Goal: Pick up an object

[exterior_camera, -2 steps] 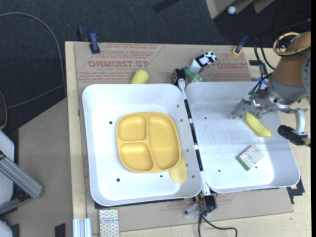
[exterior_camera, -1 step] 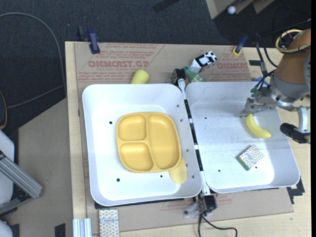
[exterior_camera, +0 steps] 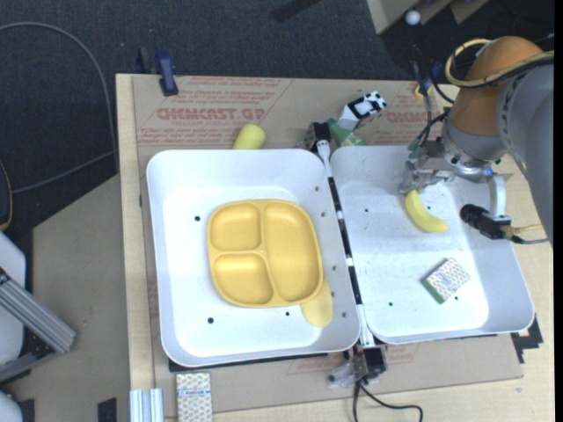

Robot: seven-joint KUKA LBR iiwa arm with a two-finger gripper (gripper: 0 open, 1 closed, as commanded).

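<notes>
A yellow banana (exterior_camera: 425, 214) lies in the right bin (exterior_camera: 387, 306), in its far half. My gripper (exterior_camera: 417, 179) hangs directly over the banana's far end, very close to it or touching it; I cannot tell which. A small green and white patterned block (exterior_camera: 447, 280) rests nearer the front right of the same bin. In the left bin (exterior_camera: 176, 236) sits a yellow divided plate (exterior_camera: 264, 253), with a yellow piece (exterior_camera: 320, 308) poking out from under its front right corner.
On the bench behind the bins lie a small yellow object (exterior_camera: 250, 136) and a black, white and green item (exterior_camera: 356, 117) at the bins' far junction. A blue clamp (exterior_camera: 164, 73) grips the bench's far left edge. The arm (exterior_camera: 493, 86) comes in from the right.
</notes>
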